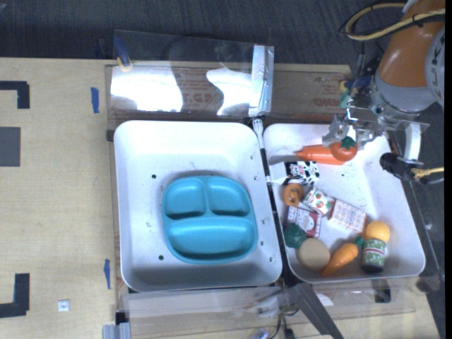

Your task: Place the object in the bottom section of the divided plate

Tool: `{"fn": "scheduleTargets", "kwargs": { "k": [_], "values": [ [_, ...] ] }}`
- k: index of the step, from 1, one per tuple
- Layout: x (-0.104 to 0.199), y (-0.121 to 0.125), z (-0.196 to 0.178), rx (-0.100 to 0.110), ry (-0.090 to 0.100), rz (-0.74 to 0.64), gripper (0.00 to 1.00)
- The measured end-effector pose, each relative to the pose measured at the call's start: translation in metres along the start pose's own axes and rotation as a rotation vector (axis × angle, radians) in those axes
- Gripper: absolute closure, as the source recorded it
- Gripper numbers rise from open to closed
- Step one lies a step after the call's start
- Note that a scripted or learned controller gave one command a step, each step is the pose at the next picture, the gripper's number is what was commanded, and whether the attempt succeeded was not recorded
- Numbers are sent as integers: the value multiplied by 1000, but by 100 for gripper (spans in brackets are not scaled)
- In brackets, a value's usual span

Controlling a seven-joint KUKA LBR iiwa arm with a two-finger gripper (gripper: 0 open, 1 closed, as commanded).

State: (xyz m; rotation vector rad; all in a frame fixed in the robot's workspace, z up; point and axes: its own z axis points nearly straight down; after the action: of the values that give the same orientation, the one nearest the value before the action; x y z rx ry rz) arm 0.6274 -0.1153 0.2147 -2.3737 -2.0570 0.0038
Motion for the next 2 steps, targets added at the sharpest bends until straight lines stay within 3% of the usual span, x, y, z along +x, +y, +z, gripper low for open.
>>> {"fn": "scheduleTargets", "kwargs": {
  "k": [1,2],
  "values": [
    [84,-30,11,3,3,-49,100],
    [144,-50,32,4,2,-192,100]
  ]
}}
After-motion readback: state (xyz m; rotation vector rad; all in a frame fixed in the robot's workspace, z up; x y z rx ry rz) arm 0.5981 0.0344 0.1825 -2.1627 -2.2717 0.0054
